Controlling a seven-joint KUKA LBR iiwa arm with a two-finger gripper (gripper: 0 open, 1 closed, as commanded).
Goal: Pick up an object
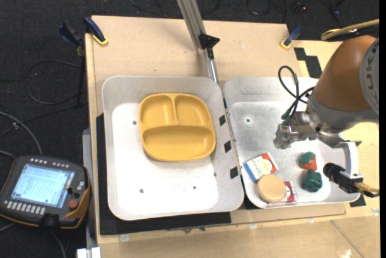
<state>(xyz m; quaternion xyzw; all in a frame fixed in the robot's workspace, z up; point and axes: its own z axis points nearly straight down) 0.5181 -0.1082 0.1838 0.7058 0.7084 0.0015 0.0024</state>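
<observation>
Over the right bin (241,94): gripper (288,135) suspended above bare floor, nothing visible between the fingers; open or closed cannot be determined. Near the front edge of the same bin: carton (260,165), round bun (271,188) touching a red packet (291,191), strawberry (309,160) and green piece (312,181), all apart from the gripper. In the left bin (120,94): yellow divided plate (177,126).

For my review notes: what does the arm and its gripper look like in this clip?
The arm is bulky and rounded, with a broad orange section above a grey wrist. A black cable loops from the wrist area and runs down toward the gripper, a compact grey metal unit with some exposed wiring. A white bracket with a black cylindrical part hangs off the wrist's near side.
</observation>
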